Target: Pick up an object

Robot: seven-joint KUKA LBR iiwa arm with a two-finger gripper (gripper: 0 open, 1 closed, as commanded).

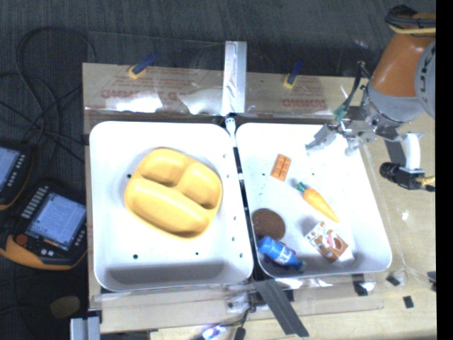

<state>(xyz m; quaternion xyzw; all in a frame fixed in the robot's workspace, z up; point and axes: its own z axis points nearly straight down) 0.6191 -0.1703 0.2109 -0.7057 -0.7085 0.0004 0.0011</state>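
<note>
camera view | end effector (331,139) over right bin's (368,183) far corner | open, holding nothing

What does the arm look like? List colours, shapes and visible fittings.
The arm is rounded, with an orange band over grey casing near the wrist. The gripper is pale grey metal with slim fingers and small green-blue fittings by its base. A white-and-black cylindrical part sticks out beside it.

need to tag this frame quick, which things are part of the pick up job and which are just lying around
Part of the job:
gripper, above the right bin's far edge
right bin
orange wafer
toy carrot
brown cookie
blue bottle
small carton
left bin
yellow bread

Just lying about:
handheld controller, left of the bench
black cables
clamps on the back sheet
</note>
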